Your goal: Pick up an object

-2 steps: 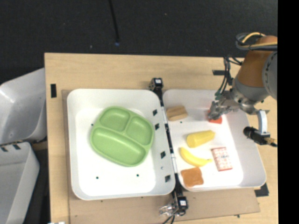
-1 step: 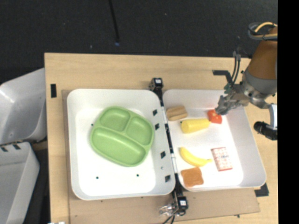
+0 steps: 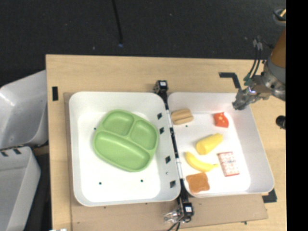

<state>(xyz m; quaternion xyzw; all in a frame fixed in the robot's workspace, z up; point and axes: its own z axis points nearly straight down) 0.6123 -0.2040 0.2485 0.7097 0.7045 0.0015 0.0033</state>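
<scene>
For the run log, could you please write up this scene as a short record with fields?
left bin: green divided plate
right bin: tan bun, red piece, yellow corn-like piece, banana, orange-brown slice, small pink-patterned card
gripper: above the right bin's far right corner, nothing seen held
nearest object to gripper: red piece
pick status: not yet done

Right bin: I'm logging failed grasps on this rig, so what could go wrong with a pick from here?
The banana touches the yellow corn-like piece and lies close to the brown toast, so a grasp may nudge neighbours. The flat card may slip the gripper, which sits at the far rim.
</scene>
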